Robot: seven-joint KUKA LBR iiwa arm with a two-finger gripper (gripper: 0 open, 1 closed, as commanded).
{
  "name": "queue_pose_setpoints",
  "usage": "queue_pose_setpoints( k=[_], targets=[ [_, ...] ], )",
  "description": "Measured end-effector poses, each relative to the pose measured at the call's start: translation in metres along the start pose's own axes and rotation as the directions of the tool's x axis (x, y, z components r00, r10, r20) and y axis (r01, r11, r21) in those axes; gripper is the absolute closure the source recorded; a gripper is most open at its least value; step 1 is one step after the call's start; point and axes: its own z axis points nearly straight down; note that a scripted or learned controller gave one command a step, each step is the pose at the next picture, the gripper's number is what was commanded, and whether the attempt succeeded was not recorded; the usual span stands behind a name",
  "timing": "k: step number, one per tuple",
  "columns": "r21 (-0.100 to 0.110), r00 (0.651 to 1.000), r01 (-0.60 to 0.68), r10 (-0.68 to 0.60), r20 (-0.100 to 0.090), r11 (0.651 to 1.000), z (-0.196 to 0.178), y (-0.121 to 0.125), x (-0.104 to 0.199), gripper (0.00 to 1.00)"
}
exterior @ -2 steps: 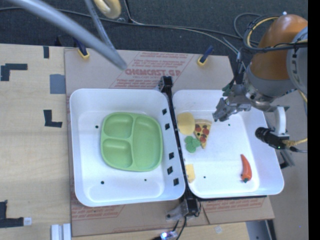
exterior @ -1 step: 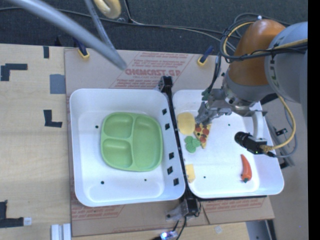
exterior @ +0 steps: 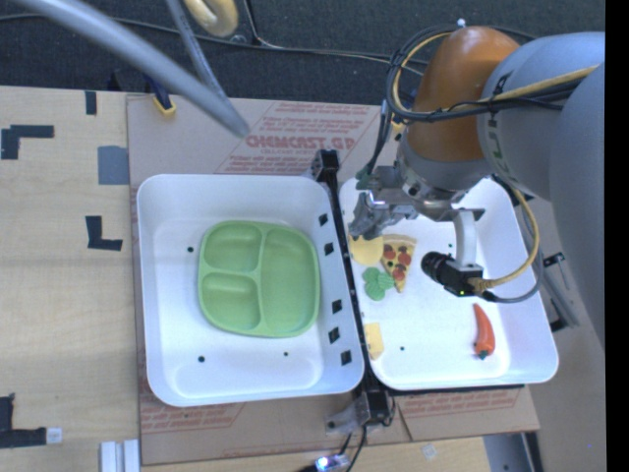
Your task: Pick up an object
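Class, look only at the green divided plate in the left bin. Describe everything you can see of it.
The green plate is a pale green, rounded-rectangle tray that looks like matte plastic. Raised ridges split it into three compartments: two smaller ones on its left, one longer one on its right. It lies flat, right way up, near the middle of the left white bin, resting on the bin's floor. No other object touches it.
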Motion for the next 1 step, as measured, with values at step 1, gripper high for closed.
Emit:
queue_pose_setpoints(
  k=[1],
  targets=[
    [0.0, 1.0, 0.0, 0.0, 0.0, 1.0, -0.003, 0.0057, 0.0536, 1.0]
  ],
)
